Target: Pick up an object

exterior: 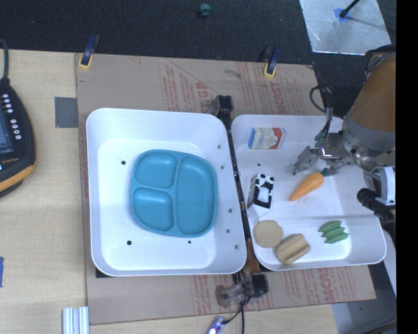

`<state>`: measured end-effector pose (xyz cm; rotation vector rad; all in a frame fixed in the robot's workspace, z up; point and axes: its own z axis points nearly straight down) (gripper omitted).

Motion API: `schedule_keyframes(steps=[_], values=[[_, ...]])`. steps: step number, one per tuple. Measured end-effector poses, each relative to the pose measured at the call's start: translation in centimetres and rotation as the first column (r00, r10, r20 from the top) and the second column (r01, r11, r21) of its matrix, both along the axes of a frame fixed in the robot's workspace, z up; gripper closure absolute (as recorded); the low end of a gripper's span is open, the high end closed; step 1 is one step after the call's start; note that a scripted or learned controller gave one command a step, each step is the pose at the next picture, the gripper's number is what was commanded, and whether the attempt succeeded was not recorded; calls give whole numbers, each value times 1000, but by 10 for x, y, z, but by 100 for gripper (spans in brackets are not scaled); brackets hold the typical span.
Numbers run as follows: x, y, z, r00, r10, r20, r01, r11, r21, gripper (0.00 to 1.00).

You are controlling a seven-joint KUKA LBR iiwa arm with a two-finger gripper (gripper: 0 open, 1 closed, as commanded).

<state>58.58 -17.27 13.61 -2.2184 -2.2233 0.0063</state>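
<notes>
My gripper [313, 168] hangs over the back of the right bin [359, 256], open, with its fingertips just above the leafy end of an orange carrot [306, 186]. Nothing sits between the fingers. The carrot lies slanted in the middle of that bin. Around it lie a small milk carton [266, 138], a black-and-white toy [262, 191], a round tan cookie [268, 233], a bread roll [292, 248] and a green pea pod [333, 231].
The left bin [104, 256] holds a blue divided plate [173, 193]. A black and orange teach pendant [3, 134] lies at the bench's left edge. Clamps [268, 61] pin the cardboard sheet at the back. The arm's body [376, 103] rises at the right.
</notes>
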Motion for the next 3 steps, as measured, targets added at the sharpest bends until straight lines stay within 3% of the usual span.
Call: schedule_keyframes(steps=[1, 2, 3], values=[[-22, 12, -45, 1000, -1, -2, 1, 1000, 2, 0], [-22, 11, -34, 1000, -2, -3, 2, 1000, -1, 100], [0, 102, 57, 1000, 3, 3, -3, 1000, 3, 100]])
